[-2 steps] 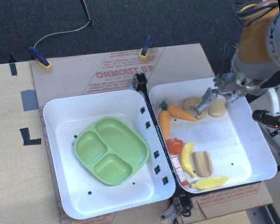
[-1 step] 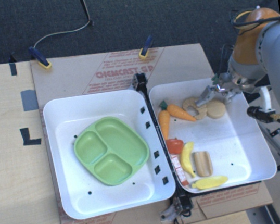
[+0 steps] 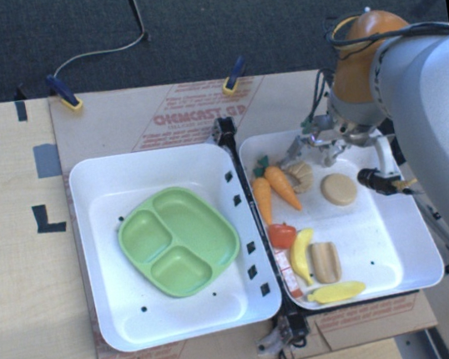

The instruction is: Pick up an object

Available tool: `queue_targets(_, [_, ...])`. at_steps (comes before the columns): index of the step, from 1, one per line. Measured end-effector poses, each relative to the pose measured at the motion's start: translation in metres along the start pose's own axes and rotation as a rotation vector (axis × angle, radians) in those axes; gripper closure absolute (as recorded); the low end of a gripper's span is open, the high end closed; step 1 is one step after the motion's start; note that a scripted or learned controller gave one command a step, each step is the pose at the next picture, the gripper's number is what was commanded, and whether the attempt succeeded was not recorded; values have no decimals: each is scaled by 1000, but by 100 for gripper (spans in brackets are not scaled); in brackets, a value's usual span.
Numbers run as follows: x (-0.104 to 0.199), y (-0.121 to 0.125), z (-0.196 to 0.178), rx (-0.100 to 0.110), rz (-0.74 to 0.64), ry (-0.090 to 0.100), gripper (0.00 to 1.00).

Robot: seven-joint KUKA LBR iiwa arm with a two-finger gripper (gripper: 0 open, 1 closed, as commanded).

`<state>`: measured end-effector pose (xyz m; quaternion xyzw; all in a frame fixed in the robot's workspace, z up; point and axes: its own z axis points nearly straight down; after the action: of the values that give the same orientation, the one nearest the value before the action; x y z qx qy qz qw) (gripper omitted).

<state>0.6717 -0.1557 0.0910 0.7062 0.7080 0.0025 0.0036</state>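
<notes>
So the arm (image 3: 414, 94) is reaching in from the right, grey body with that orange band (image 3: 362, 60) above the wrist, and the gripper (image 3: 314, 145) is down over the far part of the right bin (image 3: 407, 268). Honestly can't tell from here how the gripper is set or whether it has anything; it's just a blur of metal bits right next to the toy food.

The stuff to pick is all in that right bin. Two carrots (image 3: 281, 188) lie side by side near the bin's left wall, green tops pointing to the far side. Just beside the gripper's tip there's a small tan piece (image 3: 299, 174) touching the right-hand carrot, can't make out what it is. A round beige thing like a cookie or bun (image 3: 339, 190) sits a bit to the right of that, on its own. Closer to me there's something red (image 3: 282, 235), a banana (image 3: 302, 256), a hot dog in a bun (image 3: 325, 261) right beside the banana, and another long yellow piece (image 3: 337, 291) along the near wall.

Left bin (image 3: 116, 318) has a green divided plate (image 3: 178, 241) lying flat in the middle, three compartments. Both bins sit on a cardboard sheet (image 3: 173, 119) held by yellow-and-blue clamps (image 3: 64, 92) at the far edge.
</notes>
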Motion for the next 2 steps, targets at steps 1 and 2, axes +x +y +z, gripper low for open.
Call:
queue_targets(1, [-48, -7, -48, 7, 2, -1, 0])
queue_targets(2, [43, -3, -10, 10, 0, 3, 0])
